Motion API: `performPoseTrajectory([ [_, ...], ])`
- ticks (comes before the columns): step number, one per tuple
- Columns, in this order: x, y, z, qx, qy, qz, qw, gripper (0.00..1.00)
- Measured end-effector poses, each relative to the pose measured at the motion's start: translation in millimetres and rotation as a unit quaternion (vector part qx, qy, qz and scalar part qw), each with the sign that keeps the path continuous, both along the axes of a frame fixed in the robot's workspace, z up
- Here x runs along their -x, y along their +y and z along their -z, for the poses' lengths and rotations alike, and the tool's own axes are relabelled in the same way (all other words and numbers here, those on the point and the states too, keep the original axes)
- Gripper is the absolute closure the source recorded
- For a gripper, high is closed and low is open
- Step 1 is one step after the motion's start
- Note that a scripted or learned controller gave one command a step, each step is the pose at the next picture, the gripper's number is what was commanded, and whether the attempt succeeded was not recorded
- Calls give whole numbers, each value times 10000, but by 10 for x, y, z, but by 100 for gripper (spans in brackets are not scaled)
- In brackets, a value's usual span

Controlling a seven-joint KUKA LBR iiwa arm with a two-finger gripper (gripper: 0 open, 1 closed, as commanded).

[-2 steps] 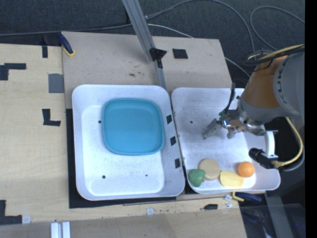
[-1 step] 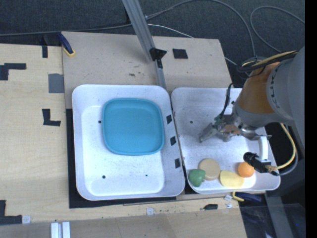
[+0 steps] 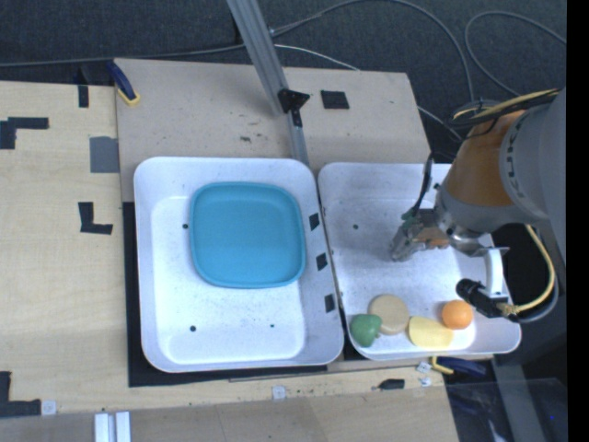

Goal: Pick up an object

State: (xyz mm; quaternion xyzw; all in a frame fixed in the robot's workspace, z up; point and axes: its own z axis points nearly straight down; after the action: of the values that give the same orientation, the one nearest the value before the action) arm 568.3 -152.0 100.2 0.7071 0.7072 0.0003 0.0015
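The tool sits low inside the right bin, over bare white floor near the bin's middle. Whether it stands wide or narrow cannot be told at this angle and size. Nothing is visible in its grip. The grey arm enters from the right, with its orange band directly above the wrist.

2 shallow white bins lie side by side on the table, their inner rims touching.

Right bin contents: 4 small objects are grouped along the near edge, all well apart from the tool.
- A green object lies at the near left corner.
- A round tan object lies just beside the green one, on its right, and appears to touch it.
- A yellow object lies to the right of the tan one, close against the near rim.
- An orange ball lies at the right end of the group, touching or nearly touching the yellow object.

Left bin contents: 1 blue, square-shaped plate with rounded corners lies flat in the far half of the bin.

A slanted metal rail crosses the table behind the bins, ending near the junction of the 2 bins. Cables run over the dark floor beyond the table.
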Motion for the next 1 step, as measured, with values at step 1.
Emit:
performPoseTrajectory([
  [1, 13, 30, -421, -6, 1, -3, 10000, 100],
])
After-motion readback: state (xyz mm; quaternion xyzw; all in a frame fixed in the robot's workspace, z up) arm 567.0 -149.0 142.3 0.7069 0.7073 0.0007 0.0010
